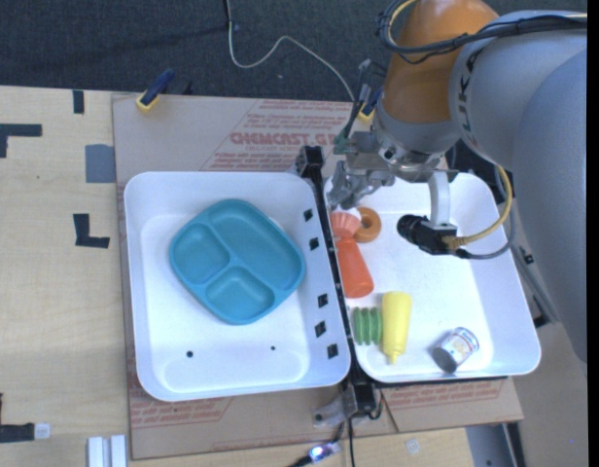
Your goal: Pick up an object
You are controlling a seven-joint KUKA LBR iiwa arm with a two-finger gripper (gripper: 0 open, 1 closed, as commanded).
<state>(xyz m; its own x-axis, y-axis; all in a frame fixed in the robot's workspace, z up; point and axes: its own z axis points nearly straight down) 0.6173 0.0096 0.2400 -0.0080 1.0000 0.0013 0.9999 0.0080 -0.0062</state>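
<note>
Reaching in over the right bin (494, 290), the grey arm with its orange band (431, 52) is hanging its gripper (346, 195) just above the top left corner of that bin, close against the divider (324, 261) where the two bins are meeting. Whether the jaws are spread or pressed together cannot be told, since the wrist is covering them from above, and nothing is showing between them.

Taking the right bin as the landmark: an orange bottle (354, 266) is lying along its left wall, its paler cap end pointing up toward the gripper and sitting just below it. A small orange ring (369, 224) is resting just beside that cap, on the side toward the bin's middle. Lower along the same left wall, a green ridged piece (365, 325) is lying, touching a yellow bottle (395, 324) that is pointing toward the bin's bottom edge. A small silver can (455, 348) is lying near the bin's bottom right corner, apart from the yellow bottle. A black cable fitting (426, 233) is hanging over the bin's upper middle.

Left of the right bin, the left bin (154, 358) is holding a blue divided plate (236, 259), lying flat in its upper half.
</note>
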